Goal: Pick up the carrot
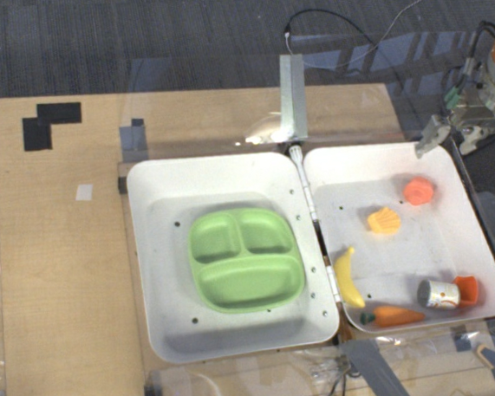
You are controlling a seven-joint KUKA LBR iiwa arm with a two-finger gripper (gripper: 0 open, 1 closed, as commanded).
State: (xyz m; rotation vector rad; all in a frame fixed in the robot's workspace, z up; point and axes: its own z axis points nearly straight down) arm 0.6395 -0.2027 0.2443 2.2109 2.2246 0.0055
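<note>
I have not reached the carrot.

The carrot [395, 314] lies at the near edge of the right bin [467, 215], just beside the banana [349, 279] and near the silver can [438, 294]. My pincer [437, 133] hangs at the far right corner of this bin, well apart from the carrot, and I cannot tell its state. I judge that the approach step is in hand. Next I must travel across the bin, align along the carrot and come down without touching the wall or the banana.

The arm [491, 82] is grey metal with an orange patch on top. Thin cables run along it, and pale metal parts jut from its wrist.
</note>
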